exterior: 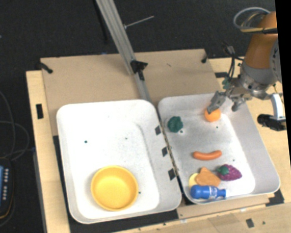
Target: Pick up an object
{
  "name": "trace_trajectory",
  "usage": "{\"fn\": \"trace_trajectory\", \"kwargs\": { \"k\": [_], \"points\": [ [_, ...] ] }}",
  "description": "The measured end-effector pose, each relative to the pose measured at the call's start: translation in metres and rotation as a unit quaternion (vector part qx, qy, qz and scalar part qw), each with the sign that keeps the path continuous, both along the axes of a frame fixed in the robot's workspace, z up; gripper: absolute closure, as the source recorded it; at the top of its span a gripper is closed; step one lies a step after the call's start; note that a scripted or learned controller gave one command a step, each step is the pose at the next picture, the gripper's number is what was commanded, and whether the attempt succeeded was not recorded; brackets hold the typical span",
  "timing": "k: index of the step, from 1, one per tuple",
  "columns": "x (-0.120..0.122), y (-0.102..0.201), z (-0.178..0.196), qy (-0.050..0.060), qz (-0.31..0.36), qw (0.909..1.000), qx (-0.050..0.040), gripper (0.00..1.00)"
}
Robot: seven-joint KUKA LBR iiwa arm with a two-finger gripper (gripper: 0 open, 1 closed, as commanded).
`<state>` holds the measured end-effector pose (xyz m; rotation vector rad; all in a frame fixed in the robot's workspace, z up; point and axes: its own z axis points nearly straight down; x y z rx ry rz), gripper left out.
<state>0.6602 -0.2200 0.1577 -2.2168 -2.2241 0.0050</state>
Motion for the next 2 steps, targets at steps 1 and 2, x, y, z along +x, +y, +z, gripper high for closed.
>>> {"fn": "trace_trajectory", "kwargs": {
  "k": [1, 2],
  "points": [
    [-0.001, -0.001, -0.053, 0.000, 0.001, 1.0000, -0.0003, 0.00],
    [0.001, -0.002, -0.037, -0.004, 0.003, 1.0000, -0.0031, 1.00]
  ]
}}
